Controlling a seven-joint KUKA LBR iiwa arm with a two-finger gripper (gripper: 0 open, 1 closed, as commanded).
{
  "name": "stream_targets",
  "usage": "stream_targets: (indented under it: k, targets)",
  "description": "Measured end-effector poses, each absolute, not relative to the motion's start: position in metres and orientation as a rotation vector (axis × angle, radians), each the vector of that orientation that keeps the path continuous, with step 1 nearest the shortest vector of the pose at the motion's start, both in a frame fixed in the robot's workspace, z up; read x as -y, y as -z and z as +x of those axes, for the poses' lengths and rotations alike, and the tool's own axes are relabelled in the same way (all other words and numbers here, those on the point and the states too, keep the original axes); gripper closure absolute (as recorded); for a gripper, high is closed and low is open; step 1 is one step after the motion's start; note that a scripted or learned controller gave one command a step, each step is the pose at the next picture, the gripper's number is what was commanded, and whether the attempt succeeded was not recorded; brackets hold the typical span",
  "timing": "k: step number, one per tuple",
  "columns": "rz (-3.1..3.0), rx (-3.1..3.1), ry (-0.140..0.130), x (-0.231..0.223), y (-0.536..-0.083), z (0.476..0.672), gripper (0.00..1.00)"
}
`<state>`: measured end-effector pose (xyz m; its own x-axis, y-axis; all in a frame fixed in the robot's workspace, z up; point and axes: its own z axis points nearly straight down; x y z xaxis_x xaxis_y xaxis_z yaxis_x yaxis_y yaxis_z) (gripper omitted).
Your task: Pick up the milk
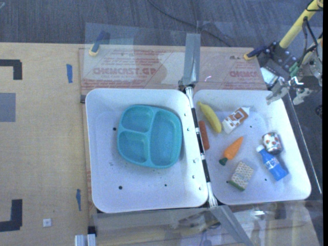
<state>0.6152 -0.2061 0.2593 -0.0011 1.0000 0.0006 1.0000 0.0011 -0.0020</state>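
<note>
The milk [236, 120] is a small white carton with brown markings. It lies on its side in the upper middle of the right bin [302, 186], just right of a yellow banana [210, 117]. My gripper [285, 89] hangs over the bin's far right corner, up and to the right of the carton and well apart from it. Its fingers are spread open with nothing between them.
Also in the right bin are a reddish sausage [204, 135], a carrot [231, 150], a speckled green block [241, 175] and a blue bottle with a silver cap [271, 155]. The left bin [100, 188] holds a blue divided plate [150, 136].
</note>
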Motion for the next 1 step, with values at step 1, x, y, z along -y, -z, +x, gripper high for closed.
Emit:
stream_targets:
  k: [1]
  targets:
    - [-2.106,2.330,-0.001,0.1721,-0.1464,0.6379,0.00]
